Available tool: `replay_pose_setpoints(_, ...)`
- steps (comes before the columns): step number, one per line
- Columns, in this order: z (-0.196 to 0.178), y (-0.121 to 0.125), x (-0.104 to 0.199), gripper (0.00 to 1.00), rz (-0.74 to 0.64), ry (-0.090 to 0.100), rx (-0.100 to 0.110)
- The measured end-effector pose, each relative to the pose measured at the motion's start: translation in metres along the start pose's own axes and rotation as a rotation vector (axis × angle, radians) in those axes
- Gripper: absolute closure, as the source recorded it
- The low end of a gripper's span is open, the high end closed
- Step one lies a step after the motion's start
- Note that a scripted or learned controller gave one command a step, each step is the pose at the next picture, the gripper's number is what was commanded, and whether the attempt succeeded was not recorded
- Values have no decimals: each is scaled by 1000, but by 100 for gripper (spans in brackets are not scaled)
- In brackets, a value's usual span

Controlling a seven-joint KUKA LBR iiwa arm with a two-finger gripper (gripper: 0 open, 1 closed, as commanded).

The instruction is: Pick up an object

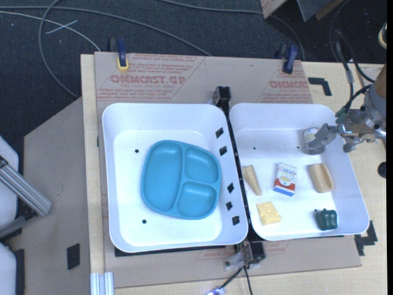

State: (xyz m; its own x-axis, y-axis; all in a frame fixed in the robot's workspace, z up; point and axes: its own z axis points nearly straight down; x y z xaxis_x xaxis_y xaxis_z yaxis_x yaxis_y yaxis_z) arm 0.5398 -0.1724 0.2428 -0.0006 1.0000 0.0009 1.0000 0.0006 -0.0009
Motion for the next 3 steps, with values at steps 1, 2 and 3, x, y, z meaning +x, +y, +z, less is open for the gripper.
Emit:
replay_pose_setpoints(1, 48, 8, 4, 0, 0, 2, 5)
replay_pose_setpoints(2, 101, 1, -4, 0, 2, 2, 6)
replay_pose_setpoints(3, 150, 3, -4, 0, 2, 1, -3)
